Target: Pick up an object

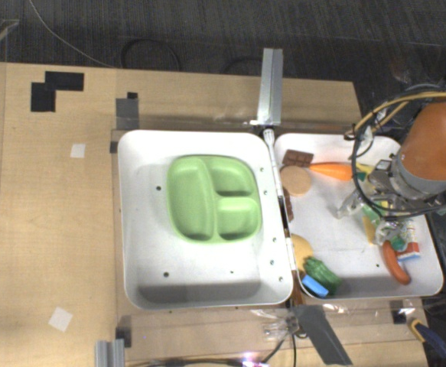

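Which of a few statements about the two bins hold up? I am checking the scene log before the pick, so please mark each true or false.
1. The green divided tray lies in the left bin. True.
2. The carrot lies in the left bin. False: it lies in the right bin, near its far edge.
3. A brown chocolate bar sits beside the round tan piece. True.
4. The red sausage rests on the green tray. False: it lies in the right bin's near right corner.
5. The arm reaches over the left bin. False: it hangs over the right bin.
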`<action>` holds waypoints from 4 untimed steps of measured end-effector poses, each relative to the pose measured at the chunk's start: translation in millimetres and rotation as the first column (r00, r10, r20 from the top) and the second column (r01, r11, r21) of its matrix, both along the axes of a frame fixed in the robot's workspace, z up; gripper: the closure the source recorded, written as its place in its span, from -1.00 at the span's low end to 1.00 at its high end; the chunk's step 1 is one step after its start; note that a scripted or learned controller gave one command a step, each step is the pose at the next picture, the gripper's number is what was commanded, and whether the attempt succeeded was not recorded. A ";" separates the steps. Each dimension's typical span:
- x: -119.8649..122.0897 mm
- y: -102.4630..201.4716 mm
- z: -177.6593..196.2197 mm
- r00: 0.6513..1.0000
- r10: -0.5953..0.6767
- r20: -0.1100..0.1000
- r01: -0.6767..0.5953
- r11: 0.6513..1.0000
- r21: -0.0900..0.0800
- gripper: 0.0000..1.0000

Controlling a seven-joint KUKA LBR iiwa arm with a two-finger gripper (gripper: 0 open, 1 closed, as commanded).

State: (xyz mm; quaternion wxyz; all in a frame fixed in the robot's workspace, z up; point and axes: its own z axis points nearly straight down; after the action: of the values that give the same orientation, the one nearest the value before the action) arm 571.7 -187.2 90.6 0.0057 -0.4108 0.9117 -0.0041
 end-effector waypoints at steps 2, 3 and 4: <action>-65.8 44.5 1.3 0.996 0.085 0.007 -0.085 0.996 -0.001 -1.00; -60.1 47.9 14.8 0.996 0.091 0.024 -0.091 0.996 0.001 1.00; -8.7 143.1 165.6 0.975 0.221 0.007 -0.221 0.975 0.000 1.00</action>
State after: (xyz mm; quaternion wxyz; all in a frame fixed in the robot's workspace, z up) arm 563.0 -44.1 256.1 0.0094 -0.5097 0.8603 -0.0043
